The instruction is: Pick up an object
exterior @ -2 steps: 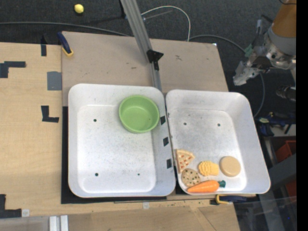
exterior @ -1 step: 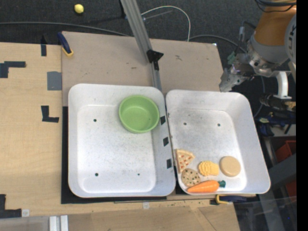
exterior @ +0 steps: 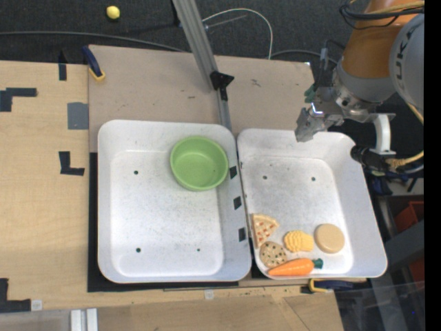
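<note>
Several toy foods lie along the front edge of the right bin (exterior: 344,185): a pizza slice (exterior: 262,227), a chocolate-chip cookie (exterior: 273,254), a yellow corn piece (exterior: 298,241), a tan round bun (exterior: 330,238) and an orange carrot (exterior: 293,267). A green bowl (exterior: 199,162) sits at the back of the left bin (exterior: 124,205). My gripper (exterior: 307,129) hangs over the back rim of the right bin, well behind the foods, with nothing seen in it.
A slanted metal pole (exterior: 200,40) rises behind the bins. A yellow ball (exterior: 113,12) lies on the dark floor at the back left. Cables trail near the arm at the right.
</note>
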`<state>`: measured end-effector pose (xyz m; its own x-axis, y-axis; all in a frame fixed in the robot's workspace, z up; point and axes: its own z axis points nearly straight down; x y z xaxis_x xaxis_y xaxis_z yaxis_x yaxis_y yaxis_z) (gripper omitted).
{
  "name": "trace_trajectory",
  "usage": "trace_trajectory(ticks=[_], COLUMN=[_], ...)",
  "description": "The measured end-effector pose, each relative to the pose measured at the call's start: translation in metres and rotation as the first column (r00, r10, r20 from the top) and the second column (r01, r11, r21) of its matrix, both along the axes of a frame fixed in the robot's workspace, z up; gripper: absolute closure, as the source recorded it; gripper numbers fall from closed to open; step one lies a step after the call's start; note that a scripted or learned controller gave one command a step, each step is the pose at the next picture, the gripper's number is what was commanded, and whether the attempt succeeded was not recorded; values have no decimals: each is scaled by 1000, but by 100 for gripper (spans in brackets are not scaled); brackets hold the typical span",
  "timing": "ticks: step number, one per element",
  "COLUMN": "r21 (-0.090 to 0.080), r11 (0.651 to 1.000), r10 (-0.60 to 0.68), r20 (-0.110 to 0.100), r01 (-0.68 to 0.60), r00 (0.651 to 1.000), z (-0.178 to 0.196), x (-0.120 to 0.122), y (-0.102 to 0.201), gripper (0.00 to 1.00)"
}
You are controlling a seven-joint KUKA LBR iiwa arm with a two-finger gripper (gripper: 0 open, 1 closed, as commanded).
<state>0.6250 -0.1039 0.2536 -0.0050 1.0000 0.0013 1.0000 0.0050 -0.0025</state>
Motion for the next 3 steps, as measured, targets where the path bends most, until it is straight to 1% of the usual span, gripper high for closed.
trace_trajectory(ticks=[1, 2, 3], r21=[0, 0, 0], r11=[1000, 1000, 1000], r10=[1, 1, 2], r20=[-1, -2, -2], r01=[-1, -1, -2], r00=[1000, 1000, 1000], z=[-14, -24, -33], x=[-8, -23, -41], y=[48, 94, 149], gripper=[100, 100, 100])
